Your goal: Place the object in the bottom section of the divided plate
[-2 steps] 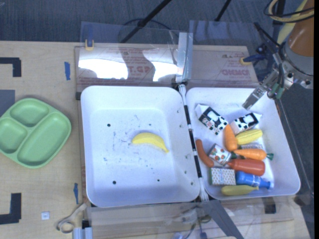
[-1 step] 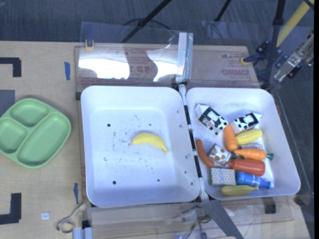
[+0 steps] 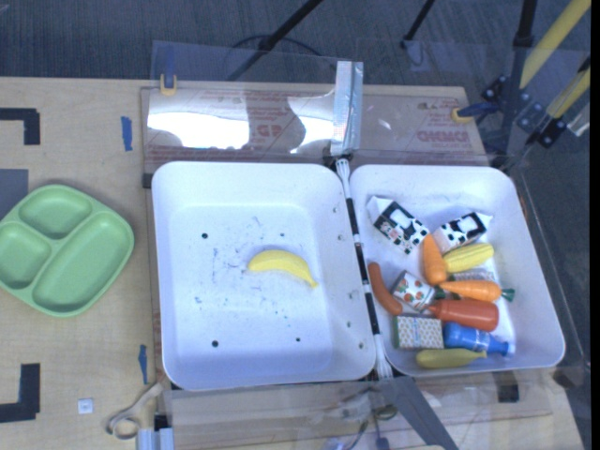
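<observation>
A yellow banana (image 3: 282, 265) lies by itself near the middle of the left white bin (image 3: 187, 204). The green divided plate (image 3: 62, 248) rests on the wooden bench to the left of that bin, with two small sections at its upper left and one long section along its lower right.
The right white bin (image 3: 525, 214) holds a pile of toy food: carrots (image 3: 473, 291), a corn cob (image 3: 467, 257), a red ketchup bottle (image 3: 465, 312), a red sausage (image 3: 382, 290), black-and-white cartons (image 3: 400, 225) and small boxes. A clear panel (image 3: 244, 111) stands behind the bins.
</observation>
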`<action>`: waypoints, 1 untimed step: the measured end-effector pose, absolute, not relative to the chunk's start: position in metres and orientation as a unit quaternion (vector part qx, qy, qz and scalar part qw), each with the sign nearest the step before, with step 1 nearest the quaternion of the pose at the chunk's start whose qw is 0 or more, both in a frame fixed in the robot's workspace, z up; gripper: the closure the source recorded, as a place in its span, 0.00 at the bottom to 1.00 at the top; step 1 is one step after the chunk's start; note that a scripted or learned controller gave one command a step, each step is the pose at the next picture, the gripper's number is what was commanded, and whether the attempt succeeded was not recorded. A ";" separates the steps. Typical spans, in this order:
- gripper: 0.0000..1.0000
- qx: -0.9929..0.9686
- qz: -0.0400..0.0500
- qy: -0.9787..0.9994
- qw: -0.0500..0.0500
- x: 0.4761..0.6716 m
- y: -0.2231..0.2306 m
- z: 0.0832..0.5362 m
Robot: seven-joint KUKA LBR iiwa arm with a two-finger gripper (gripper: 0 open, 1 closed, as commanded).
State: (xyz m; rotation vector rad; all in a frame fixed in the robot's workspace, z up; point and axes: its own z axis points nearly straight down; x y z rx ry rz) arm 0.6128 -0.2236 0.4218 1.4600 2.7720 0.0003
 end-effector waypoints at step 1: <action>1.00 0.701 0.000 0.713 0.003 0.617 -0.211 0.436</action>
